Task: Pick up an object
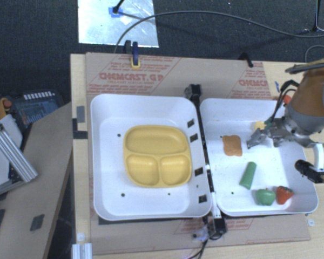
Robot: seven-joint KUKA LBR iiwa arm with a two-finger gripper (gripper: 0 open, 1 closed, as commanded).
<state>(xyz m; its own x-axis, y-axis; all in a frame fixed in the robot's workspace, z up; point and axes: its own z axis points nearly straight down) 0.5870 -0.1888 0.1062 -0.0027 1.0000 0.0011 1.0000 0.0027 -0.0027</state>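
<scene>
Looking down at a slant on two shallow white bins set side by side on a bench. The left bin (105, 144) holds a yellow tray (156, 155) with three compartments, lying at its centre. The right bin (221, 198) holds five small items: an orange slab (232, 145) near the bin's upper left, a green cylinder (248, 175) just below it at a slight tilt, a green lump (265, 197) and a red-orange lump (283, 195) touching each other near the lower right, and a small yellow piece (258, 125) near the top.

The arm (313, 99) enters at the right of the frame. Its gripper (257, 140) hangs over the upper middle of the right bin, just beside the yellow piece and near the orange slab. Whether it is released or clenched cannot be told, and nothing is seen held in it.

The items look like light toy food, probably smooth plastic or foam. The orange slab lies flat, so it would likely need gripping across its narrow width. The green cylinder seems easier, taken across its middle, though it may roll.
</scene>
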